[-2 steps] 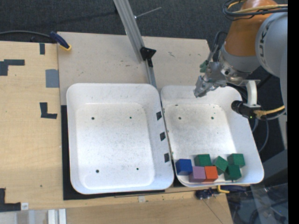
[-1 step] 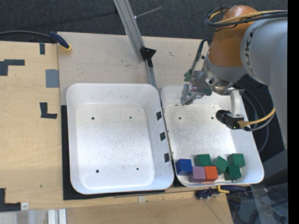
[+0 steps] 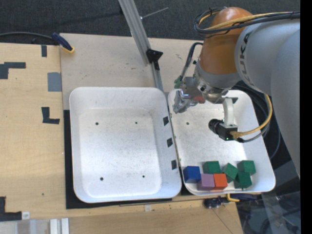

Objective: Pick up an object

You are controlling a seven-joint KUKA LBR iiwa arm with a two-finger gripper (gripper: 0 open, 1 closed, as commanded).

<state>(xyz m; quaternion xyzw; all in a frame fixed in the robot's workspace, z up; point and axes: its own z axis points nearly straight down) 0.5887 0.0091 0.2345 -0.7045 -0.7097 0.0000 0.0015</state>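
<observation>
Several small blocks lie bunched at the near end of the right bin (image 3: 261,145): a blue one (image 3: 192,173), a purple one (image 3: 207,181), an orange one (image 3: 220,180) and three green ones (image 3: 212,167) (image 3: 230,170) (image 3: 246,167). My gripper (image 3: 181,103) hangs over the far left corner of the right bin, well away from the blocks, below the orange wrist band (image 3: 222,43). I see nothing in it.
The left bin (image 3: 117,145) sits beside the right one with its rim touching. A slanted metal pole (image 3: 139,33) rises behind the bins. A black cable fitting (image 3: 219,127) hangs over the middle of the right bin.
</observation>
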